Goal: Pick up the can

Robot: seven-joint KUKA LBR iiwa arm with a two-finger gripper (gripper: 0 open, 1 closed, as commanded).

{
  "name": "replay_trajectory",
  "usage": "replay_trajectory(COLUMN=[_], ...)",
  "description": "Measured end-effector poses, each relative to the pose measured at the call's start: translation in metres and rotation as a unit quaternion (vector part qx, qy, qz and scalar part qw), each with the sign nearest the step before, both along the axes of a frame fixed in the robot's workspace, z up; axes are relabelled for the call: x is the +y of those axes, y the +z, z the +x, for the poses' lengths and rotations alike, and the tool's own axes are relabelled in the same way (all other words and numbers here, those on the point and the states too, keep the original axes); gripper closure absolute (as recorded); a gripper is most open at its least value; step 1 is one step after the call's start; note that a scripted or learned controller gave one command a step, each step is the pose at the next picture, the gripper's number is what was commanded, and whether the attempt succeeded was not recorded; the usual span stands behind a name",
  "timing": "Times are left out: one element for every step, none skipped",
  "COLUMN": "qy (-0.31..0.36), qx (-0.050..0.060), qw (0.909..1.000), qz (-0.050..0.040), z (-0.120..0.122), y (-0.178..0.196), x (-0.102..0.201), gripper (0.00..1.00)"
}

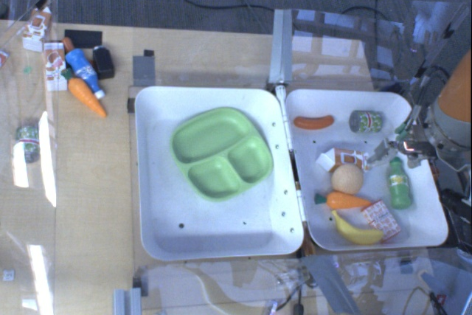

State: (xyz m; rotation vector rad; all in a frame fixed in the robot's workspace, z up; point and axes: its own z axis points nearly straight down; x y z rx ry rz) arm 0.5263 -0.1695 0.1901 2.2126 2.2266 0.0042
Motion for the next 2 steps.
replay_trajectory(qy=[0.0, 0.128], qx=[0.0, -0.002], qw=[1.0, 0.9917], qz=[0.0, -0.0016], z=[0.0, 0.108], y=[0.0, -0.018], x=[0.0, 0.011], gripper=[0.0, 0.0])
